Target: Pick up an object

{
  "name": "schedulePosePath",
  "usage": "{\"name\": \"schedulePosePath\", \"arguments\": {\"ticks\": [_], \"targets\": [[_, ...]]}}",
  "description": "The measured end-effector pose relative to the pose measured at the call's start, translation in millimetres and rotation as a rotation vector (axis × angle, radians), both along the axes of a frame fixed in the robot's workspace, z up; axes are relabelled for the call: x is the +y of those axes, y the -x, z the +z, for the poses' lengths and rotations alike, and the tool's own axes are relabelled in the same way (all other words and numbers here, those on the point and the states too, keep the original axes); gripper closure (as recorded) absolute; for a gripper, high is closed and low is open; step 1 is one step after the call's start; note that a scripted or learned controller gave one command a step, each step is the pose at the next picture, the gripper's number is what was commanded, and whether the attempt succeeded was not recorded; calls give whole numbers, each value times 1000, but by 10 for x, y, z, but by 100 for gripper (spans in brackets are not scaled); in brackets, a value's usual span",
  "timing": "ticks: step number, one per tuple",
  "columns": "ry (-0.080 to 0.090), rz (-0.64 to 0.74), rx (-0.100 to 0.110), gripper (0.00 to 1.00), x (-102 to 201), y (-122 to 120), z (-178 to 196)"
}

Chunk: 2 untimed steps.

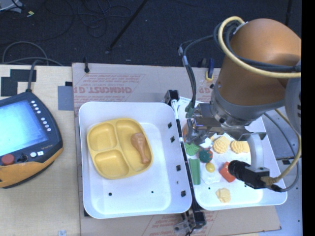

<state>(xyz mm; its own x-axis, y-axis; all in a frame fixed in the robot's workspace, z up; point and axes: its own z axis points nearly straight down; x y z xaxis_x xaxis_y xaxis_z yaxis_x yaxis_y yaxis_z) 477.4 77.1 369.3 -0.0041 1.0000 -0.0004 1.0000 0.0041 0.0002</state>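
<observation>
Arm (256, 68) hangs over the right bin (275, 198); my gripper (197, 132) sits low at its left edge, grip state not discernible. Toy foods (224, 144) lie just beside and beyond it, none visibly held. Pick not yet done; grasp and lift remain.

Red block lettering (109, 89) is printed on the cardboard sheet (123, 82) at twelve o'clock from the left bin (98, 200). It is seen upside down and cannot be read with certainty. No other text can be made out.
</observation>
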Motion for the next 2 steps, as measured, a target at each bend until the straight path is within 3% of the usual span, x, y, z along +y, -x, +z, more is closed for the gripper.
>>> {"name": "schedulePosePath", "arguments": {"ticks": [1,2], "targets": [[3,-4,9,100,-148,8,-120],[1,0,3,100,186,1,440]]}}
